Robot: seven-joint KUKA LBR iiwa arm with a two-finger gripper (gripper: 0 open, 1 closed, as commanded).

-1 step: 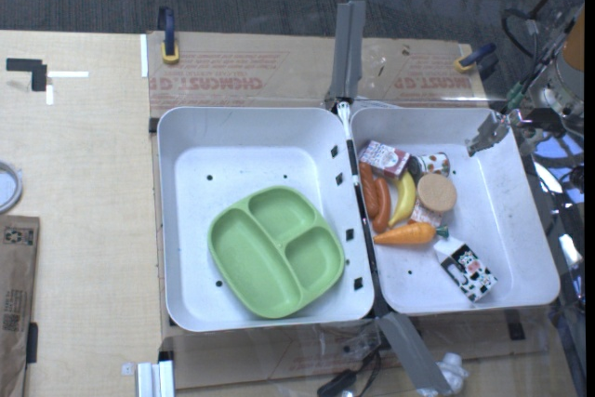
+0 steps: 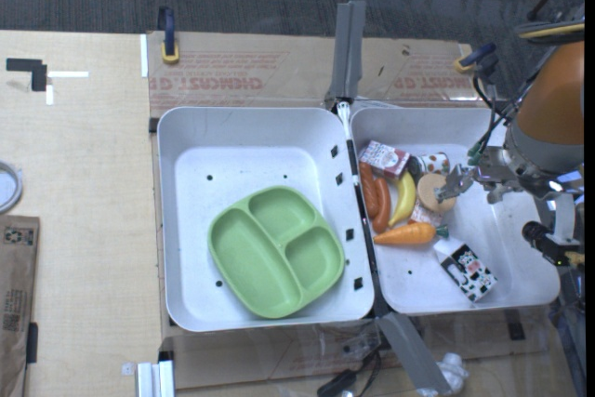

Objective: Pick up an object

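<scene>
A wooden surface [image 2: 84, 293] holds two white bins. The end effector [image 2: 457, 181] hovers by toy food heaped against the right bin's [image 2: 521, 293] divider; grip state unclear.

The brown cardboard sheet [image 2: 279, 70] behind the two white bins has red letters printed on it, and they look upside down and backwards, so they seem to spell something like "CHEMCAST GP", but I am not sure. More red print of the same kind shows on the cardboard behind the right bin [image 2: 423, 70], and it is too faint to read. The brown paper bag [image 2: 17, 279] at the left edge has a small dark recycling sign on it, and the words on the little red packet [image 2: 386, 159] and the black-and-white carton [image 2: 468, 271] are too small to read.
</scene>
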